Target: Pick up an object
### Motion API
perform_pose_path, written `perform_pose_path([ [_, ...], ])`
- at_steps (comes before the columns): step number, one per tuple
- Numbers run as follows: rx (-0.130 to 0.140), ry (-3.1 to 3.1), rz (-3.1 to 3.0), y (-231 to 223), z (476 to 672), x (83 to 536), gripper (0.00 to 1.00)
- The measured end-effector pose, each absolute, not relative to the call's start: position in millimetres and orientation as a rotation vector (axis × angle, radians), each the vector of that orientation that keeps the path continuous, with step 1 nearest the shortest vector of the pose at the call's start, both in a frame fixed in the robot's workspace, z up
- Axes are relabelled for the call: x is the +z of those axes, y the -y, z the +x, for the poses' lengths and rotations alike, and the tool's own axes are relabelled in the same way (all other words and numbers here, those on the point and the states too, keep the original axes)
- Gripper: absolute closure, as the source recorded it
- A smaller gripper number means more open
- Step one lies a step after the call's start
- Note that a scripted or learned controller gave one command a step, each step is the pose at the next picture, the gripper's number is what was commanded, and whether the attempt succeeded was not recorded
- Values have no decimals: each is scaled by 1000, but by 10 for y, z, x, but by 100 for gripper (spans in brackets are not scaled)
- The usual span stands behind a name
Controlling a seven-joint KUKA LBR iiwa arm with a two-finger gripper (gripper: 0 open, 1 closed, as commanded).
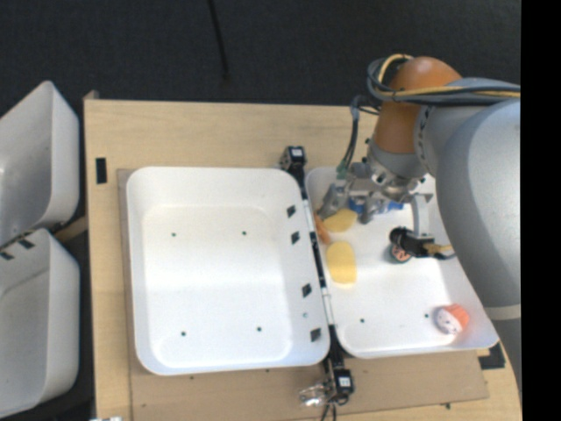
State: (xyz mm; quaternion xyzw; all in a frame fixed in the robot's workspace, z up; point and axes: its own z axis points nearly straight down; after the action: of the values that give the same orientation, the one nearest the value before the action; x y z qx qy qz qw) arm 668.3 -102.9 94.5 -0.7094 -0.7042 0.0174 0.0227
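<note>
Claw (338, 205) sits low in the right bin (386, 345), at its far-left corner by the divider. Cannot tell whether the claw is apart or together. Small orange-yellow piece (336, 224) lies right under the claw tip; contact unclear. Yellow rounded block (342, 264) lies just nearer, beside the divider. Orange-and-white object (450, 319) lies in the near-right corner. Left bin (140, 235) sits alongside on the worktop (202, 117).

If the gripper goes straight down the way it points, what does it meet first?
Probably the orange piece just below the gripper, by the left wall of the right bin. Depth is unclear, so it may miss it and meet the bin floor.
</note>
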Motion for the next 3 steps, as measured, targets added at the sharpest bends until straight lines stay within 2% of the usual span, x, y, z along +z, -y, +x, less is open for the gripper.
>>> perform_pose_path([
  [1,58,2166,-2193,1585,6767,943,0],
  [2,5,2217,-2220,1249,6200,1029,0],
  [3,22,2203,-2221,1961,6764,1039,0],
])
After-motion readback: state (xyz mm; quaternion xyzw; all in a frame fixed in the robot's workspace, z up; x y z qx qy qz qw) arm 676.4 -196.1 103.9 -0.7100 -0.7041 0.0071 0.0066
